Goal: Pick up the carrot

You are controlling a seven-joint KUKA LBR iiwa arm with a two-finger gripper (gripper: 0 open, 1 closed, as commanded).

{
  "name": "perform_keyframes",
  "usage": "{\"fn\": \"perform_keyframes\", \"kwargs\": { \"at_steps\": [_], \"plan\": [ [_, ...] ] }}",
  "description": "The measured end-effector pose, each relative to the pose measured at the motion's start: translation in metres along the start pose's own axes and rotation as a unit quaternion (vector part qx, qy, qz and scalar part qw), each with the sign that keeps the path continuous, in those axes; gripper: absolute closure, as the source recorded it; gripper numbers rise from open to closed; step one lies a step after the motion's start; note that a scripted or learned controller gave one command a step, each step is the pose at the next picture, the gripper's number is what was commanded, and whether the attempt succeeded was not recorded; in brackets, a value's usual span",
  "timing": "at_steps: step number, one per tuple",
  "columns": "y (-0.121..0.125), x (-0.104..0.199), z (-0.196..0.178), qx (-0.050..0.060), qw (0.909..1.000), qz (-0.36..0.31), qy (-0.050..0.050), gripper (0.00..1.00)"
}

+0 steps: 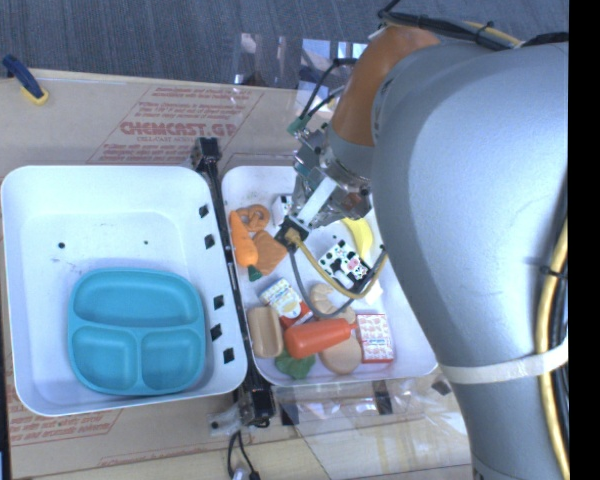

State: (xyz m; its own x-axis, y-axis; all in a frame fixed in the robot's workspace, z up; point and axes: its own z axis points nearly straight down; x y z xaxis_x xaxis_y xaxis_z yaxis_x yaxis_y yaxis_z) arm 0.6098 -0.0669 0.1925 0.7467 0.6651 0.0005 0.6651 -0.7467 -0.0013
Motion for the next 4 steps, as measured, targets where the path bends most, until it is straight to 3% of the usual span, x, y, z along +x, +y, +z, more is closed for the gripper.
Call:
{"fn": "perform_keyframes", "kwargs": {
  "at_steps": [1, 2, 3, 4],
  "plan": [
    [-0.026, 0.042, 0.002, 0.002, 0.9817, 0.191, -0.001, 1.0],
    [-0.104, 0.093, 0.002, 0.002, 0.9753, 0.221, -0.001, 1.0],
    [-0.1, 0.09, 0.001, 0.0, 0.9745, 0.224, -0.001, 0.0],
    [-0.174, 0.052, 0.003, 0.002, 0.9836, 0.18, -0.004, 0.0]
  ]
}}
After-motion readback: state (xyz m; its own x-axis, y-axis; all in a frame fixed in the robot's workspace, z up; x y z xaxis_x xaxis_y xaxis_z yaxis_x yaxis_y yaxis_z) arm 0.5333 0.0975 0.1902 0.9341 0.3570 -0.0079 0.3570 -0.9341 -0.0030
